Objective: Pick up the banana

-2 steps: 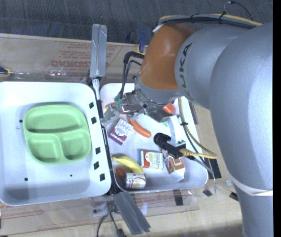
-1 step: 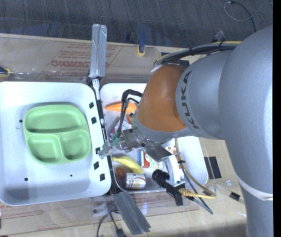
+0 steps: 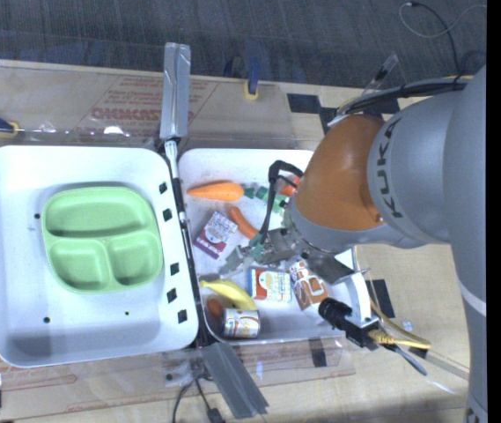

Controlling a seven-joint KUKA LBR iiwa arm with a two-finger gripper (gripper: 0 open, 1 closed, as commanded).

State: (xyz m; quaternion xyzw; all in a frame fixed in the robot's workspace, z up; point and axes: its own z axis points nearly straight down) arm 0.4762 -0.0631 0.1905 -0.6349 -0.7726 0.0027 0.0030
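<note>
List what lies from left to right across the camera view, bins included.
Left bin → green divided tray → divider between the bins → banana → snack packet → arm's orange band → grey arm.

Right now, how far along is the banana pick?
Done: the arm is over the right bin, its gripper low among the clutter. In hand: nothing visibly; the banana lies apart from the gripper, near the bin's front left corner beside a can. Left: reach the banana, grasp it, lift.
</note>
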